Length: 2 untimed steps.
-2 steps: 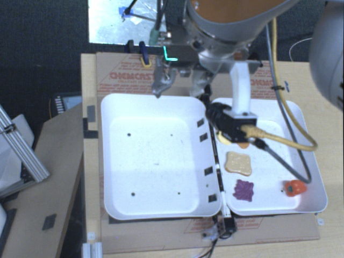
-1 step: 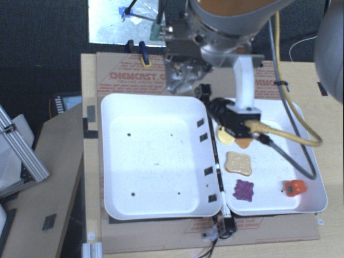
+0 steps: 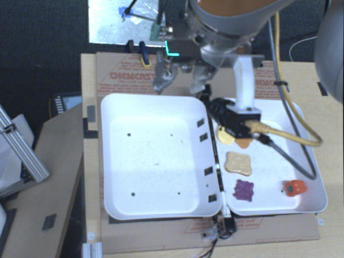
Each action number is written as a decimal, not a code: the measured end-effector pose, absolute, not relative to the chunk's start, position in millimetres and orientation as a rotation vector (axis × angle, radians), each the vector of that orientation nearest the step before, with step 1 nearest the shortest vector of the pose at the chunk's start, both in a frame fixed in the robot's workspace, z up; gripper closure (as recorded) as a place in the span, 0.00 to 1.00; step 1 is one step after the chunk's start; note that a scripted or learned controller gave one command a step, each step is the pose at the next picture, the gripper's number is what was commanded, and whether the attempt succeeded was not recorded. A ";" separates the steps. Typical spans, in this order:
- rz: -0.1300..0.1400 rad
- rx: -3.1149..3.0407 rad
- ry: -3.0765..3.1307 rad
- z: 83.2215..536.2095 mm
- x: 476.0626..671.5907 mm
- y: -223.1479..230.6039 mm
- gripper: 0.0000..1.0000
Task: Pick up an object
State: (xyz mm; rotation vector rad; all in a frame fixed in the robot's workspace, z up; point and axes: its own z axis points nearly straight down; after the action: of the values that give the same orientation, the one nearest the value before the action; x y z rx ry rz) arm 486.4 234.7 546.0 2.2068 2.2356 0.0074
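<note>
While the fingers (image 3: 180,82) hang apart, holding nothing, above the left bin's (image 3: 156,160) rim, we see 4 items in the right bin (image 3: 312,198).

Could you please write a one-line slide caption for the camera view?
KUKA gripper, open, above the left bin's far rim; toast slice, purple piece and orange-red piece in the right bin.

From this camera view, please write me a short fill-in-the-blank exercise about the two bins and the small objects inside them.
1. The purple object lies in the ____ bin of this view.
2. The toast-shaped piece lies directly ____ the purple object in the picture.
3. The orange-red object lies near the bin's ____ edge.
4. The gripper hangs above the ____ rim of the left bin.

Missing words: right; above; right; far
</note>
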 end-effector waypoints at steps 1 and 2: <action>0.012 2.202 2.239 557.6 486.6 235.1 1.00; 0.011 2.201 2.242 557.1 486.5 235.2 0.00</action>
State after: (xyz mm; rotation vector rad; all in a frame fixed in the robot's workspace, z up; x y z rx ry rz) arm 486.5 235.2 557.1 2.2007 2.2415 0.0109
